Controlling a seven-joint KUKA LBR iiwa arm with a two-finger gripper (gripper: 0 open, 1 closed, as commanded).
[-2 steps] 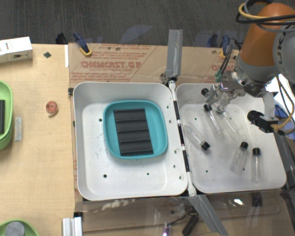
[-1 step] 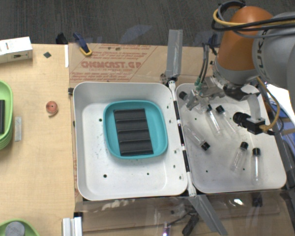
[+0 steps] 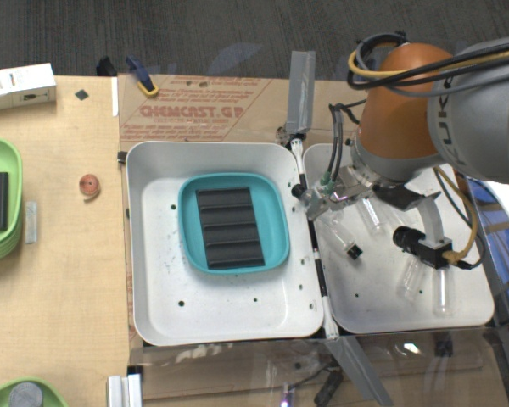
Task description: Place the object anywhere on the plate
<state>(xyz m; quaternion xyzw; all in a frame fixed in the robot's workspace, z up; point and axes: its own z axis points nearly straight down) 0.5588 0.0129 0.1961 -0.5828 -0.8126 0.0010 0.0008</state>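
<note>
Object for transfer: not positively identified. The right white bin [image 3: 458,312], lower right of frame, holds what look like clear, tube-like plastic pieces [image 3: 441,291], faint against the white floor, and a small dark piece [image 3: 354,251] near the bin's left side. None of them lies on the plate.

Teal rounded-square plate [image 3: 234,223] sits in the left white bin [image 3: 153,295], centre of frame, bearing a dark ribbed insert [image 3: 229,225].

Grey KUKA arm with its orange band [image 3: 405,100] hangs over the upper part of the right bin. Gripper [image 3: 335,195] is near the wall between the bins; its state and any load cannot be told from this angle.

Judgement: step in hand is the pick phase; nothing placed yet. Next move calls for a confirmed grasp on one piece, then a lift clear of the dividing wall and travel left to the plate.
</note>
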